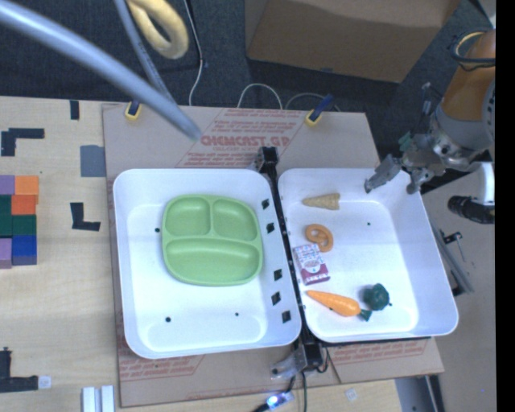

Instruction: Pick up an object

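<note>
- Over the far right corner of the right bin [430,241], the gripper [396,179] is seen, hanging above the rim; both fingers [378,179] are spread wide, nothing between them.
- Behind it, the grey arm with the orange band [471,76] is seen entering from the far right.
- Five objects are held in the right bin, all apart from the gripper:
  - a tan cone [322,200] lying on its side, far part of the bin, left of the gripper.
  - a brown pretzel [319,236] just nearer than the cone.
  - a small pink-and-white packet [310,264] nearer again, close to the bin's left wall.
  - an orange carrot [334,302] lying flat at the near side.
  - a dark green broccoli-like piece [375,297] just right of the carrot; contact between them cannot be told.
- A green divided plate [213,241] with three compartments is set in the left bin [133,265], toward its far middle.
- Both bins are set on a cardboard sheet [241,137] with red print.
- Coloured blocks [20,221] are stacked at the far left edge of the bench, well apart from the bins.
- A yellow object [158,22] and a brown box [346,36] are seen beyond the bench.
</note>
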Robot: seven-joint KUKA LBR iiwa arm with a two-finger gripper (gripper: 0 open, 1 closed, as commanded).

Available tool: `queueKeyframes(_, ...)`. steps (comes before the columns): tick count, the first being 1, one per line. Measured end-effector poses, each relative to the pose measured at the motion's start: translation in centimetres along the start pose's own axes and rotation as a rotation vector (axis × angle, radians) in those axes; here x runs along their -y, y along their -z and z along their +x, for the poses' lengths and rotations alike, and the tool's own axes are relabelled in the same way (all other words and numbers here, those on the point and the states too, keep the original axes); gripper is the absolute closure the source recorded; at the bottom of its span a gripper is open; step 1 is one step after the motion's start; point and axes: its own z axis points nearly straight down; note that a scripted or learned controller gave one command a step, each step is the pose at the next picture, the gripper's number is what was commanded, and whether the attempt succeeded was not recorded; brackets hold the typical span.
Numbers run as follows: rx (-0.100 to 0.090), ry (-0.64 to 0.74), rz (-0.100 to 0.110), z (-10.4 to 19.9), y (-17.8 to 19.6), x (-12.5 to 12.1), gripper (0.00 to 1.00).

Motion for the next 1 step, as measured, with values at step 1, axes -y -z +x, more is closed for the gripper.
queueKeyframes(1,0.003,0.004,-0.011,0.08,0.78,-0.25,0.00)
